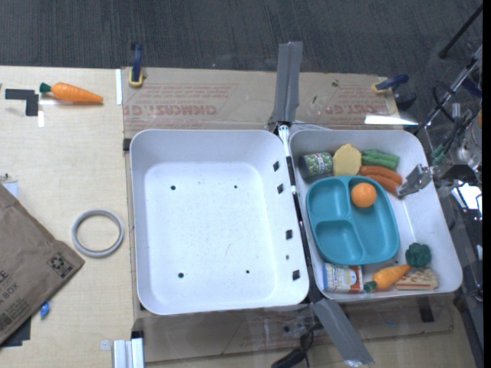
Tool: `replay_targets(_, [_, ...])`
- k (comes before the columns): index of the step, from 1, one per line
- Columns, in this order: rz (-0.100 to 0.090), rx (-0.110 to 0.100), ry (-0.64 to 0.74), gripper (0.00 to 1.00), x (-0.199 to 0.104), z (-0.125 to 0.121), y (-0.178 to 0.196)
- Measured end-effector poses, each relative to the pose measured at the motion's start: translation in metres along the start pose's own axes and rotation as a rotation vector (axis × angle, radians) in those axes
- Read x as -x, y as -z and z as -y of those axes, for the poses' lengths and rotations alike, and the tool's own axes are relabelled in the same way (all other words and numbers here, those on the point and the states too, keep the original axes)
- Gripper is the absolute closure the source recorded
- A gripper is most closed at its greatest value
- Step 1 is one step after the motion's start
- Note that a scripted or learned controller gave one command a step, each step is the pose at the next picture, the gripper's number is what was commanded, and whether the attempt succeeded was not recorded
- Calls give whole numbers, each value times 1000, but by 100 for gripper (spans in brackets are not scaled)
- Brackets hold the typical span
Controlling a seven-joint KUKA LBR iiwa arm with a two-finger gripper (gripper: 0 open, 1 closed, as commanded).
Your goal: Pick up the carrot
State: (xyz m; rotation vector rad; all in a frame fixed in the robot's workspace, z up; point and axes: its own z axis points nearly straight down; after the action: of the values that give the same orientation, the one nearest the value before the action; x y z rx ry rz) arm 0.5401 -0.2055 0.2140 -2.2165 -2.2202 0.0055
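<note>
Two white bins are sitting side by side on the worktop [61, 175]. The right bin [441, 228] is holding a teal divided tray [345, 240] with an orange ball [364, 195] resting in its upper compartment. The carrot [387, 276] is lying near the front edge of that bin, just below the tray, its green end pointing left toward a small carton [341, 277] and its orange body leaning against a wedge of toast [418, 281]. A dark green broccoli piece [418, 254] is sitting just above the toast. Along the back of the bin a green can [316, 162], a yellow piece [347, 159], a green pod [381, 158] and an orange-red sausage shape [381, 176] are lining up. The pincer [414, 180] is hanging over the right bin's upper right part, beside the sausage shape and well apart from the carrot; whether it is apart or together cannot be told here, and nothing is showing in its grip. The left bin [142, 205] is lying beside it. Outside the bins, a second carrot [71, 93] is lying at the worktop's far left corner, and a tape ring [97, 231] is resting near a brown cardboard box [27, 267].
</note>
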Motion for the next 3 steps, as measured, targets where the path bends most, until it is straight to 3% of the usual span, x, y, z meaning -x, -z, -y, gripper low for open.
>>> replay_targets(1, [-1, -1, -125, 0, -28, 21, -2])
replay_targets(2, [1, 1, -30, 0, -34, -59, -76])
replay_targets(3, [3, 20, -226, 0, -71, -91, -113])
